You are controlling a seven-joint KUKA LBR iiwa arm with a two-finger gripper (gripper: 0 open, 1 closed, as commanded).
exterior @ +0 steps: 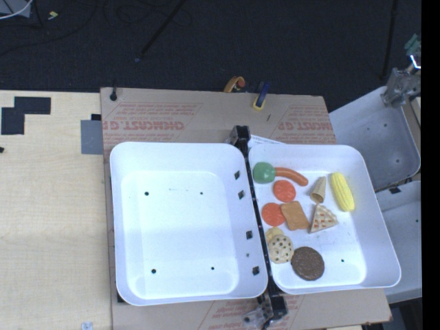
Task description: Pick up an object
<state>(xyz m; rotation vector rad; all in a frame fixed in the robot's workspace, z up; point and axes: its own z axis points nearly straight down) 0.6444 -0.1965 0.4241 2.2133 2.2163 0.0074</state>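
The shallow white right-hand bin [375,253] holds the toy food — a yellow plastic corn cob [342,191] near its far right, a round dark brown cookie [307,262] at the near side, a green ball [263,172] by the divider. The pincer's state cannot be told.

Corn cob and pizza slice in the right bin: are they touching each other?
Apart. The camera view shows a strip of bare white bin floor between the yellow corn cob and the pizza slice, which lies lower and to the left.
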